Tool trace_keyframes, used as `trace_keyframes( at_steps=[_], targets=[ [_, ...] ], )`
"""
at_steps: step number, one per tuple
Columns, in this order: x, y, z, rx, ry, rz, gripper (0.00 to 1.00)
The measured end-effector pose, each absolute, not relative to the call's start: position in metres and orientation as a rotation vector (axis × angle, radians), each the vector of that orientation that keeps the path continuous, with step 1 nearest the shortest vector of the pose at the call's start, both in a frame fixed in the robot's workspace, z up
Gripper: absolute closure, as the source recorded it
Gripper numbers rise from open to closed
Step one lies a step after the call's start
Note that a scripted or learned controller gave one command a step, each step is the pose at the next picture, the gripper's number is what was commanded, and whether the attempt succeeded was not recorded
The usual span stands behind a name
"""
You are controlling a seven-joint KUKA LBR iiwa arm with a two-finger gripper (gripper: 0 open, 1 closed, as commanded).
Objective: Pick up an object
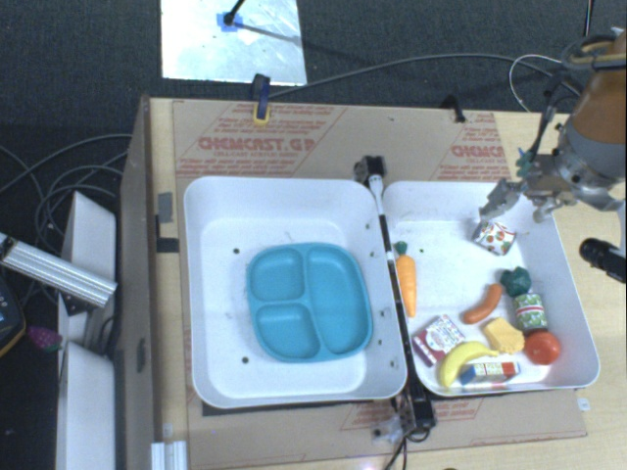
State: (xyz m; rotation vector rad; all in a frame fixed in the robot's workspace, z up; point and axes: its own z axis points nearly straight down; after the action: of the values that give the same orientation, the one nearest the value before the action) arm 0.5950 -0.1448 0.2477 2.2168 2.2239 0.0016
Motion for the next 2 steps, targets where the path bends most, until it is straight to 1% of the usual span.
trace_keyframes(
  at_steps=[1, 2],
  targets=[
    [0.596, -0.207, 0.167, 2.220, 2.222, -0.001, 0.00],
    [0.565, -0.198, 0.084, 2.219, 2.222, 0.001, 0.00]
  ],
)
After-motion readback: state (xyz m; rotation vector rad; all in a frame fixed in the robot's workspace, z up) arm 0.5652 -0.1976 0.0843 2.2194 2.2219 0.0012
